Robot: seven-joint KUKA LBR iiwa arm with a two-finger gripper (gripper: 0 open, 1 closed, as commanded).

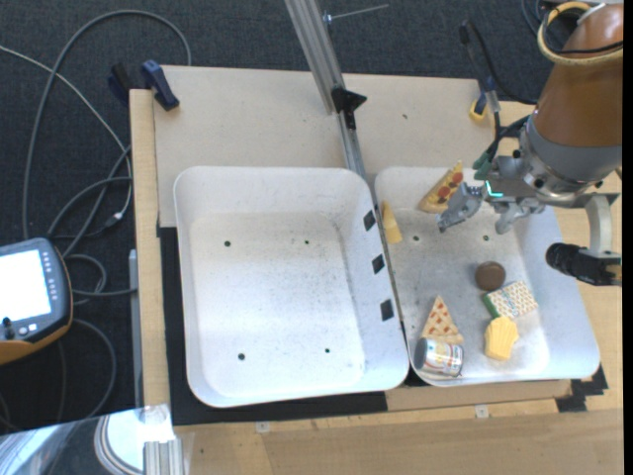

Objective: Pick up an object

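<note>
My gripper hangs over the far part of the right bin, fingers spread open with nothing between them. A pizza slice toy lies just left of the left finger, near the bin's far wall. Below the gripper sit a brown round piece, a patterned packet and a yellow corn cob. A second pizza slice and a small tin can lie at the bin's near left corner. A small yellow piece rests by the left wall.
The left bin stands beside the right one, with black clips along the shared edge. A slanted metal rail crosses the bench from the back. Blue clamps hold the board's far corners.
</note>
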